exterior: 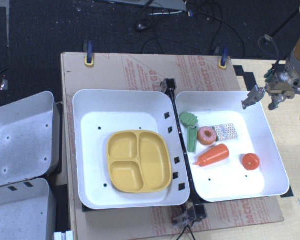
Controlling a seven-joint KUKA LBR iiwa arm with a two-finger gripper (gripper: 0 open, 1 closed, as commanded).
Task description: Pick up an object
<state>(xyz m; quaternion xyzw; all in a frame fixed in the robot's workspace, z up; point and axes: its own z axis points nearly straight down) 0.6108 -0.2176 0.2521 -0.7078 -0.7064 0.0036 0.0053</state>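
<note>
I see the claw (264,98) at the right edge of the frame, hanging above the upper right corner of the right bin (270,181). Its two fingers (251,98) stand apart, spread open, and nothing sits between them.

The things to pick all lie in the right bin, below and left of the claw. A green brush (190,129) lies along the bin's left wall, its head toward the top of the frame. Just right of it sits a donut (207,135), touching a sprinkled block (226,132) on its right. Below them a carrot (212,155) lies at a slant, its thick end toward the block. A tomato (250,161) sits alone toward the lower right of the bin, apart from the carrot.

The left bin (90,114) fills the centre of the frame and carries a yellow tray (139,160) with three compartments. Both bins rest on a cardboard-covered worktop (125,71).
</note>
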